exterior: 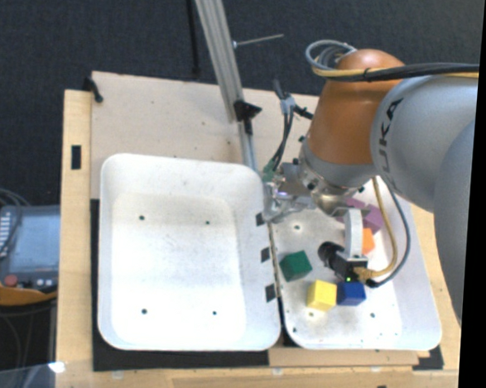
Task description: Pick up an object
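Grey arm bent low; pincer downward

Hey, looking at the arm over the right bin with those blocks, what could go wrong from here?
The end effector sits near the wall between the bins, apart from the green block, so a descent may close on nothing. The yellow block and blue block touch, so a grasp could nudge both. The dangling cable might snag.

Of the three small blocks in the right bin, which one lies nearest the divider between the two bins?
The green block. It sits apart, up and left of the yellow block and blue block, which lie side by side further into the right bin.
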You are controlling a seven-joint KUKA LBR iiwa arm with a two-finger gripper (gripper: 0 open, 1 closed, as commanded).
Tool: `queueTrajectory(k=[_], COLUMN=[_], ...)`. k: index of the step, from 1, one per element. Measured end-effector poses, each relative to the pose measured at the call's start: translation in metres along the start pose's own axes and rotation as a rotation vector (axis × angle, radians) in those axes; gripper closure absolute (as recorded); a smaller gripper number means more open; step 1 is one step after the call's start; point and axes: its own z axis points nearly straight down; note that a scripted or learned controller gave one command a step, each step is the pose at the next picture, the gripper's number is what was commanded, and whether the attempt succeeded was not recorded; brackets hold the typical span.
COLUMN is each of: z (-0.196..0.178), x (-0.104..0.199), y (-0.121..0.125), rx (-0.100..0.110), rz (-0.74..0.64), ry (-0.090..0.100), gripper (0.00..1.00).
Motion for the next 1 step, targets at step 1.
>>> queueTrajectory(k=[1], z=[-0.0060], x=[0.0502], y=[-0.0187], rx=[0.000], rz=[-0.001], ry=[0.001], gripper=[1.00])
